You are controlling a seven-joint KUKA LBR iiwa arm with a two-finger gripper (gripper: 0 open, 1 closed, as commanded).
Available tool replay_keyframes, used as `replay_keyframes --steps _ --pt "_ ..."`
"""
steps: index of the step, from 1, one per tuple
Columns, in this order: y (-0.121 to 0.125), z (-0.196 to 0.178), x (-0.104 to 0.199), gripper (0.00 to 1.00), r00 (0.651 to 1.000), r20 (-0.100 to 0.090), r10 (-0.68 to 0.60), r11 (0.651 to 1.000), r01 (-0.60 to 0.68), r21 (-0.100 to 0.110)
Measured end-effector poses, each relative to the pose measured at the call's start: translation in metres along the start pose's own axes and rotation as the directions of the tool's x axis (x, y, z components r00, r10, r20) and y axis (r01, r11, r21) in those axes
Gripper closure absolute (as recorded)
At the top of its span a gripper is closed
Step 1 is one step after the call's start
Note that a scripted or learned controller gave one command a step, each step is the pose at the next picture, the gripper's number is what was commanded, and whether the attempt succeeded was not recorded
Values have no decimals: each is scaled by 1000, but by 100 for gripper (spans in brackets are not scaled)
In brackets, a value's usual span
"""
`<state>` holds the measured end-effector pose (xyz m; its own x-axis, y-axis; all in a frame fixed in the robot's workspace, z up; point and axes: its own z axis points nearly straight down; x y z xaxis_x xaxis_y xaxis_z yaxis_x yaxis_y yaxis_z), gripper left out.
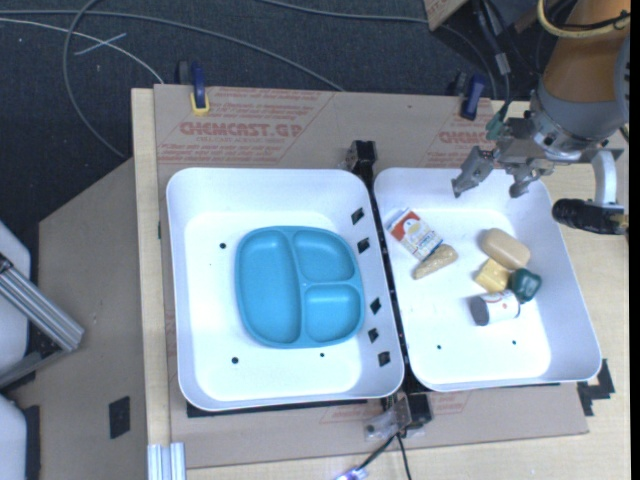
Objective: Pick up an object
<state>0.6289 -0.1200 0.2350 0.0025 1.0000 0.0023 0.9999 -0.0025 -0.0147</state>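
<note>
Cardboard-brown and printed with red lettering, the surface [300,118] is carrying two shallow white bins side by side, held at its far edge by two blue clamps [200,88]. Grey and orange, the arm [585,58] is reaching in from the upper right, well above everything else in bulk. Its pincer [496,180] is hanging over the far rim of the right bin [560,358], its two fingers spread apart with nothing between them.

Filling much of the left bin [200,208], a blue divided plate [298,286] is lying flat, three compartments facing up.

Inside the right bin, the objects are lying in two loose groups, all clear of the pincer. Toward the bin's left, a small red-and-white packet [413,232] is lying tilted, and just below it a pale yellow wedge [436,261] is touching or nearly touching its lower end. Toward the right, a tan, rounded loaf-like object [503,247] is sitting nearest the pincer, with a yellow block [491,275] just beneath it. Beside that block, a dark teal rounded piece [525,285] is resting, and a small grey-and-white item [490,310] is lying just below, touching or close against it.

Grey cables [110,28] are looping across the dark floor beyond the surface.
</note>
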Motion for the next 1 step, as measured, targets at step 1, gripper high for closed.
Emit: replay_keyframes --steps 1 --pt "2 -8 0 0 1000 2 -3 1000 3 -14"
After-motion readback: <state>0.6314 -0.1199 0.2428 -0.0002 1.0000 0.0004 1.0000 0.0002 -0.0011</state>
